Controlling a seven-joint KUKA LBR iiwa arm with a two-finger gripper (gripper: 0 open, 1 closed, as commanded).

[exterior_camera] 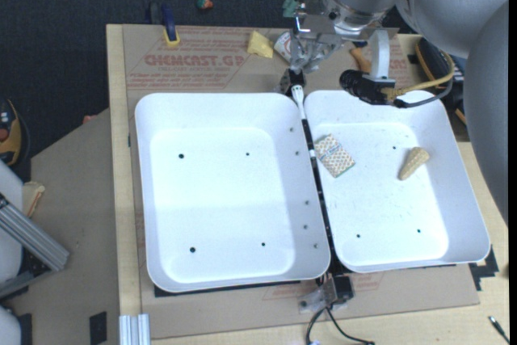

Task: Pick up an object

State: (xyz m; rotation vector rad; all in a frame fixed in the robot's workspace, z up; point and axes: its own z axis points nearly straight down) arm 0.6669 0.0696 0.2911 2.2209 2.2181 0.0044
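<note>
The right bin [452,230] holds two things. A small square packet with a dotted pattern [334,155] lies near its left wall, and a tan cone-shaped piece [414,162] lies toward its right side. My gripper [305,52] hangs beyond the far edge of the bins, over the cardboard bench near where the two bins meet. It is well clear of both things. Nothing can be made out in it.
The left bin [149,174] stands beside the right one. On the cardboard behind the bins lie a yellow scrap [260,44] and a pale crumpled piece [284,45]. A blue and yellow clamp [169,23] grips the bench's far edge.
</note>
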